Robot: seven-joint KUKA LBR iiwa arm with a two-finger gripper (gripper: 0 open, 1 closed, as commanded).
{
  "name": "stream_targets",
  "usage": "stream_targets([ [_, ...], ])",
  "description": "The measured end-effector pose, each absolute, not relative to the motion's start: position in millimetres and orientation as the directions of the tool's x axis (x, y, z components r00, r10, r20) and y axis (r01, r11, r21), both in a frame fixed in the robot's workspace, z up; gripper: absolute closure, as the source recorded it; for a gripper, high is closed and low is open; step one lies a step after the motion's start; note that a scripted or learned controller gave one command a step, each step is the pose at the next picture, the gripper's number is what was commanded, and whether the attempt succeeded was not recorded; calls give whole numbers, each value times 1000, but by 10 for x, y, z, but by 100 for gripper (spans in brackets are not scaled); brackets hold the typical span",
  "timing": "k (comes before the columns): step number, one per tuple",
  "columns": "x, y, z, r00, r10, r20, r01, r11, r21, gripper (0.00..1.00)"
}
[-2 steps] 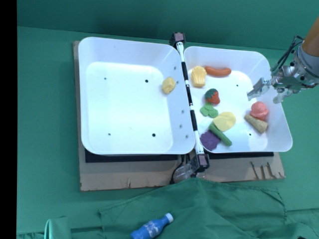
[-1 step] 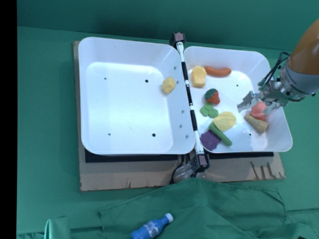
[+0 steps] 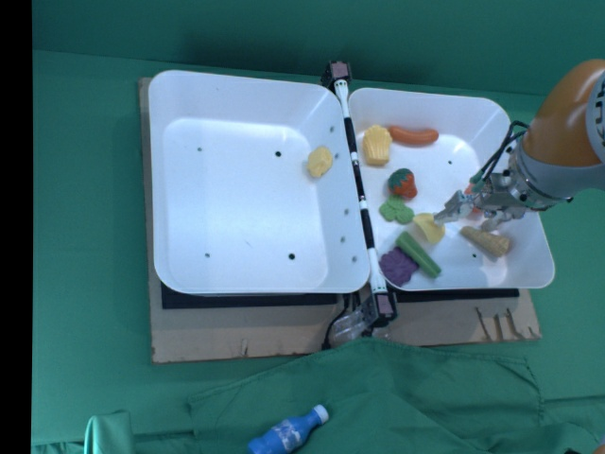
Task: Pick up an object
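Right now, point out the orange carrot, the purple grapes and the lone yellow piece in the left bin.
orange carrot [image 3: 413,136]: camera view, middle of its body.
purple grapes [image 3: 398,267]: camera view, centre of the bunch.
yellow piece [image 3: 319,162]: camera view, middle of its top face.

We see a flat green cloth [image 3: 85,206] covering the whole bench under even, soft light. A brown cardboard sheet [image 3: 236,339] lies on it, rumpled green fabric [image 3: 406,400] bunches along the near edge, and a small blue plastic bottle [image 3: 286,432] rests there.
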State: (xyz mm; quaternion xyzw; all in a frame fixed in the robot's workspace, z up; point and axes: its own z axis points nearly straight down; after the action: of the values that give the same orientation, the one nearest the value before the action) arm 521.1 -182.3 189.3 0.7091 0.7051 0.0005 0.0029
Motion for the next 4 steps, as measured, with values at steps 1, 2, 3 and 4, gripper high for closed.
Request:
stream_targets([
  [1,5248,-1859,1860,5,1000,-8,1000,-5,15,0],
  [2,5266,-1879,1996,9,1000,-12,1000,-9,26,100],
  [3,5269,-1860,2451,3,1000,-4,1000,-3,9,100],
  [4,5215,-1837,3077,2,1000,-5,1000,-2,13,100],
])
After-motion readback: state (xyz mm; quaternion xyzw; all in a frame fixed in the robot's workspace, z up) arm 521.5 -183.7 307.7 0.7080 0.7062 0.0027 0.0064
